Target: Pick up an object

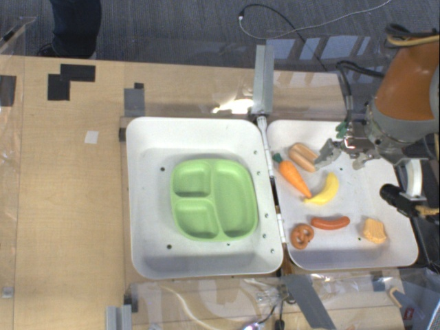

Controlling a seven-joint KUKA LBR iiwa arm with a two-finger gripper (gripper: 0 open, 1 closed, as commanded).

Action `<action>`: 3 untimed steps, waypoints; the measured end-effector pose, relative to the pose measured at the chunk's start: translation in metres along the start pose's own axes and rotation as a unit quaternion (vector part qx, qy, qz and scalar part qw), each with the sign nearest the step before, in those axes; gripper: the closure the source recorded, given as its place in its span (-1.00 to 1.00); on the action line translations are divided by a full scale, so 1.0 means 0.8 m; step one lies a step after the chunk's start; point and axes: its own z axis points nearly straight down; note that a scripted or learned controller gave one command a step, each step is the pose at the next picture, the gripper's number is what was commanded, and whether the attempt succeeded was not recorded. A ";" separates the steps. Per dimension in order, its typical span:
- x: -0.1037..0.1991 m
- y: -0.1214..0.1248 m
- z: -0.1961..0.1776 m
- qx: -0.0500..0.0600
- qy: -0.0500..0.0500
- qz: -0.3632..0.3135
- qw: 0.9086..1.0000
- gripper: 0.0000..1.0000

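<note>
Two shallow white bins sit side by side. The left bin (144, 184) holds one smooth green plate (214, 198) with three compartments. The right bin (405, 253) holds six toy foods: banana (325, 190), carrot (294, 177), sausage (331, 222), hot dog (302, 157), bread piece (374, 231), pretzel (301, 235). The gripper (328, 152) hangs beside the hot dog, fingers apart, holding nothing.

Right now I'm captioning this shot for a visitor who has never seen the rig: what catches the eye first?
First, the bright green divided plate, alone in the left bin. Next, the toy food scattered in the right bin: a carrot, a banana, a hot dog bun, a sausage and a pretzel. The gripper hangs beside the bun.
</note>
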 end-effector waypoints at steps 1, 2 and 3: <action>-0.100 0.000 0.123 0.001 -0.001 0.058 0.998 -1.00; -0.059 -0.012 0.172 -0.005 -0.001 0.063 0.998 -1.00; -0.056 -0.008 0.158 -0.008 0.000 0.062 0.998 1.00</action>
